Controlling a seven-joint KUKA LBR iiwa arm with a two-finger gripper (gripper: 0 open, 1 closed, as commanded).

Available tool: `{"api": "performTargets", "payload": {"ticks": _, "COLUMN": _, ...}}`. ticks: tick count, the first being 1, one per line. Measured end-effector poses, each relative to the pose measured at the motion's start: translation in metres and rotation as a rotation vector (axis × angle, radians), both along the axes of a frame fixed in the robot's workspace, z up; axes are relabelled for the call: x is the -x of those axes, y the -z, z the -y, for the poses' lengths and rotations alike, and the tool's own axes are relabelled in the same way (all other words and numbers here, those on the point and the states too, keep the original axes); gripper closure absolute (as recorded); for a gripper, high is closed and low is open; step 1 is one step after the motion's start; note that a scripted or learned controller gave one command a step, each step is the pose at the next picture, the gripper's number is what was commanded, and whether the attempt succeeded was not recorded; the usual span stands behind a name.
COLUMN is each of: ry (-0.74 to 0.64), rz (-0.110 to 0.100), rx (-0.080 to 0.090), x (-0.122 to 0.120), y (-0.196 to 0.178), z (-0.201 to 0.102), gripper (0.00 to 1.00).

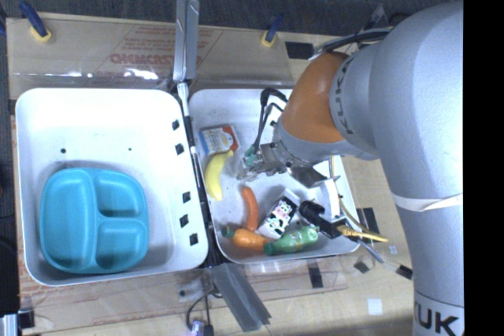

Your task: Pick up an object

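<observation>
The right bin [236, 100] holds several small things. A yellow banana [214, 174] lies by its left wall, with a small blue and orange carton [218, 139] just behind it. A red-orange sausage shape [250, 204] lies in the middle. An orange piece [246, 239], a green bottle [294, 241] and a black-and-white patterned item [276, 219] sit along the front wall. My gripper [253, 162] hangs low over the bin's middle, just right of the banana and above the sausage shape's far end. Nothing shows between its fingers.
The left bin [94, 110] holds a light blue divided tray [93, 220] at its front left. A grey metal bar [186, 39] rises between the two bins at the back. My arm covers the right bin's right side.
</observation>
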State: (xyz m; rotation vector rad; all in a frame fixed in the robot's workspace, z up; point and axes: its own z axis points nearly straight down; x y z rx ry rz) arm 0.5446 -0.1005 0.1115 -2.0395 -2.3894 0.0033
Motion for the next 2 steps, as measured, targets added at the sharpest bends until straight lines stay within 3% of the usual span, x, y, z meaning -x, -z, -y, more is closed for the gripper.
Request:
{"api": "performTargets", "payload": {"ticks": 1, "ry": 0.000, "rz": 0.000, "rx": 0.000, "x": 0.000, "y": 0.000, "z": 0.000, "gripper": 0.00}}
{"api": "performTargets", "payload": {"ticks": 2, "ry": 0.036, "rz": -0.002, "rx": -0.003, "x": 0.066, "y": 0.021, "z": 0.015, "gripper": 0.00}}
